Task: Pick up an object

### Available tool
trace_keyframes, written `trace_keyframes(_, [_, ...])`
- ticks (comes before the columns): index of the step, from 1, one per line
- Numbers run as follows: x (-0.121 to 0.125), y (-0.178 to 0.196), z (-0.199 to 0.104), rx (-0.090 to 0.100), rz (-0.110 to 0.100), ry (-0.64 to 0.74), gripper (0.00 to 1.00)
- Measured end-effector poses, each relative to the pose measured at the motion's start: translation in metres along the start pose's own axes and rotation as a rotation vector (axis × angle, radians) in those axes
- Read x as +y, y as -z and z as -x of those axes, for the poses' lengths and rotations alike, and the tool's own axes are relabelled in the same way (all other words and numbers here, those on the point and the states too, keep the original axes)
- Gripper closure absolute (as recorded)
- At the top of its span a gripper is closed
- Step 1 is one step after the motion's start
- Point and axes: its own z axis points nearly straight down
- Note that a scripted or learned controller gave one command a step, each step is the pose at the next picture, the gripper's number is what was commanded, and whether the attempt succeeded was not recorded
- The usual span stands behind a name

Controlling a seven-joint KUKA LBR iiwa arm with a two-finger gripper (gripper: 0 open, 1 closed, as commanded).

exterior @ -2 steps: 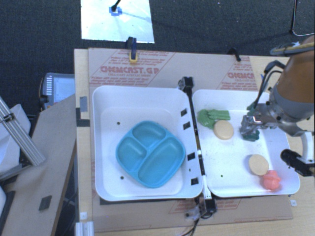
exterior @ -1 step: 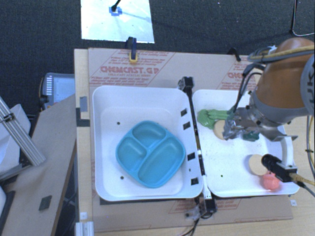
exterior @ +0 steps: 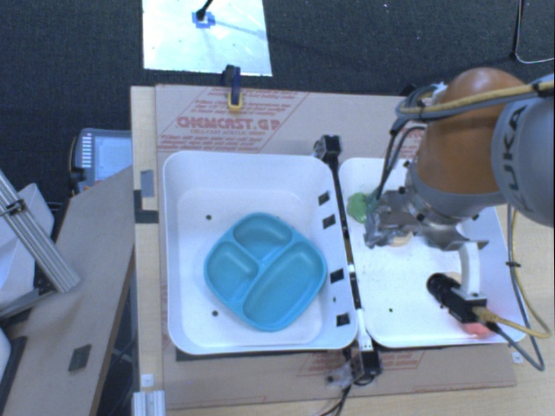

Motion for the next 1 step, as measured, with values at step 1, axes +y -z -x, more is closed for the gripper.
trace_keyframes(1, [-0.0052, -0.0242, -0.0519, 0.001, -0.003, 0.001, 1.0])
